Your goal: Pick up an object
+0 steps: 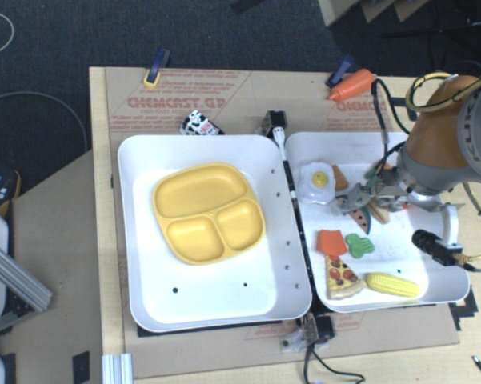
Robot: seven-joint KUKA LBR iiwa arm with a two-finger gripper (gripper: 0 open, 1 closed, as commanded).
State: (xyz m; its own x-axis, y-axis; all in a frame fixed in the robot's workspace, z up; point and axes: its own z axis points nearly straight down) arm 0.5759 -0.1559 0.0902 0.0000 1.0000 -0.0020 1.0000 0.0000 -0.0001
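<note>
Grey end effector (358,201) low over right bin (432,290), finger state unclear, toys beneath partly hidden.

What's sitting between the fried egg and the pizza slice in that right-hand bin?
An orange-red piece lies between the egg and the pizza, seen from the overhead camera.

One fixed camera looks down at a slant, taking in the whole bench (224,86) and both bins.
</note>
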